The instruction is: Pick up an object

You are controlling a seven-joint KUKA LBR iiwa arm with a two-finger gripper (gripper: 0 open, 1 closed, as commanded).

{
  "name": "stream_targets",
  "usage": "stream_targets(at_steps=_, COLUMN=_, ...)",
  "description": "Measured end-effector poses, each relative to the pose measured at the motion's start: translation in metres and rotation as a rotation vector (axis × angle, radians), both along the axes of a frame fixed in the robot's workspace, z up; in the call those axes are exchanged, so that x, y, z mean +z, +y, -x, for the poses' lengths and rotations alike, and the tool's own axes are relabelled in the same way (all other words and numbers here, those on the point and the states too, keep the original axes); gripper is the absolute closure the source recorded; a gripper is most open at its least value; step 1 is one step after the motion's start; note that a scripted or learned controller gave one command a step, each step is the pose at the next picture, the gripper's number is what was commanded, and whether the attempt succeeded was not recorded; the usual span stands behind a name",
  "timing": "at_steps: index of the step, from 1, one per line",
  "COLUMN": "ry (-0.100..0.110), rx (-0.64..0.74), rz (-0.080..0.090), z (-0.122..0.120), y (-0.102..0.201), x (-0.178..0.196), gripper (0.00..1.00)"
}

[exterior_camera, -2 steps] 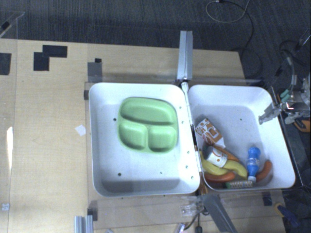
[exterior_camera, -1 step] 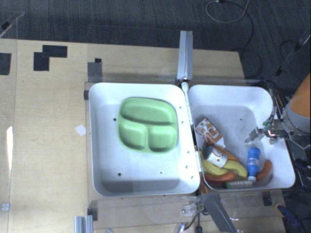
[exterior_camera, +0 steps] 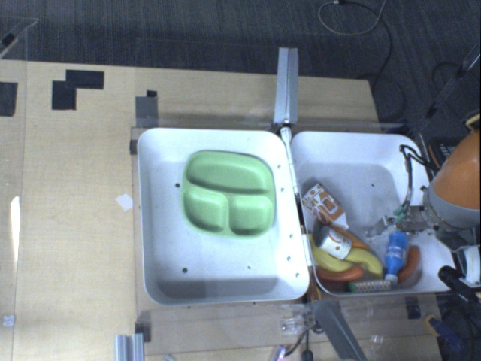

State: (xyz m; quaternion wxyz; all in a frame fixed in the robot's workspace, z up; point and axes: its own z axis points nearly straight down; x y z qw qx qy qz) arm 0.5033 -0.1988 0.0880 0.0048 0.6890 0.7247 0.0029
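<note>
The right bin (exterior_camera: 361, 156) holds a pile along its near side: a yellow banana (exterior_camera: 353, 260), a red sausage (exterior_camera: 342, 274), a small can with a dark top (exterior_camera: 331, 241), an orange and white carton (exterior_camera: 323, 201) and a blue bottle with a white cap (exterior_camera: 394, 254). A second reddish sausage (exterior_camera: 410, 265) curves beside the bottle. My gripper (exterior_camera: 404, 220) hangs low at the bin's right side, just above the top of the blue bottle. Nothing can be seen gripped in it.
The left bin (exterior_camera: 161, 201) holds a green three-compartment tray (exterior_camera: 228, 192). A metal divider post (exterior_camera: 286, 89) stands between the bins at the far side. The arm's orange band (exterior_camera: 460, 177) and cables (exterior_camera: 409, 164) overhang the right bin's right wall.
</note>
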Motion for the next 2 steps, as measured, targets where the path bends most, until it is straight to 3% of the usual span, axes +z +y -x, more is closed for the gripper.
stream_targets(at_steps=1, ry=-0.003, rx=0.003, rz=-0.001, z=-0.003, y=0.001, x=0.009, gripper=1.00)
stream_targets(at_steps=2, ry=0.010, rx=-0.006, rz=-0.002, z=0.014, y=0.034, x=0.118, gripper=1.00)
